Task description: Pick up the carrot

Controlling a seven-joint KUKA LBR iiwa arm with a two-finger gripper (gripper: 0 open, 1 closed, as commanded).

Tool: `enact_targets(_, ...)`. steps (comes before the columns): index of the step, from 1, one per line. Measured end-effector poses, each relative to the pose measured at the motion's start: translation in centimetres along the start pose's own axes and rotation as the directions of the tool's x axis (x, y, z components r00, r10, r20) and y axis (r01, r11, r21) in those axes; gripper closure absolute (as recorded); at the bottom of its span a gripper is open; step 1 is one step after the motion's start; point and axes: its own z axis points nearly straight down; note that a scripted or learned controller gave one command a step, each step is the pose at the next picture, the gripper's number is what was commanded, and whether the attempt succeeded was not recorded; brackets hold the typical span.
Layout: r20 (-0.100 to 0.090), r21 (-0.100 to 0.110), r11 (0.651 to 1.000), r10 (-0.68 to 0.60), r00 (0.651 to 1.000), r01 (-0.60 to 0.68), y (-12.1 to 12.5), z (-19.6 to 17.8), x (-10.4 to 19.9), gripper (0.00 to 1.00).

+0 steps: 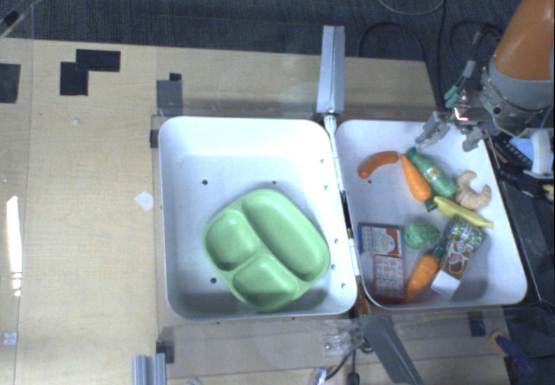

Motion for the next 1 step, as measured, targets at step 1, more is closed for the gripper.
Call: enact_targets(1,0.003,-0.008,0.948,-0.317,0.949,0.317,-2.71,13.66,5.74,0.0)
